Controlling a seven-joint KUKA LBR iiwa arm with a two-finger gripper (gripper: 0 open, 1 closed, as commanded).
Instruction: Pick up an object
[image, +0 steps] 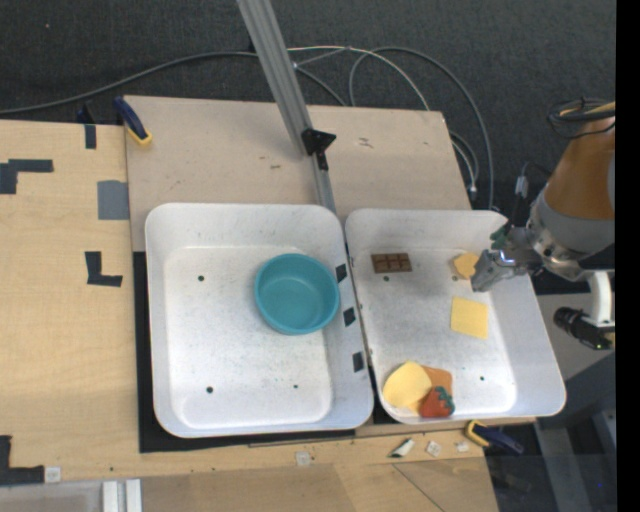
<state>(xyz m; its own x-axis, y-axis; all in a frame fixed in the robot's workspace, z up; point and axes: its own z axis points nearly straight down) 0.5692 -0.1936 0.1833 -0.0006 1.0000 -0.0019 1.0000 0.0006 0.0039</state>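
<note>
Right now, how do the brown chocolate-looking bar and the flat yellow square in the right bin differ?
The chocolate bar is dark brown and marked into segments; the yellow square is pale and plain. The bar is a small, long rectangle, while the square is larger and nearly even-sided. The bar lies near the bin's upper left; the square sits further right, just below the hand. Both lie flat on the right bin floor, apart from other items.

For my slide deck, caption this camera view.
Gripper poised beside a yellow piece in the right bin; blue bowl in left bin.
</note>
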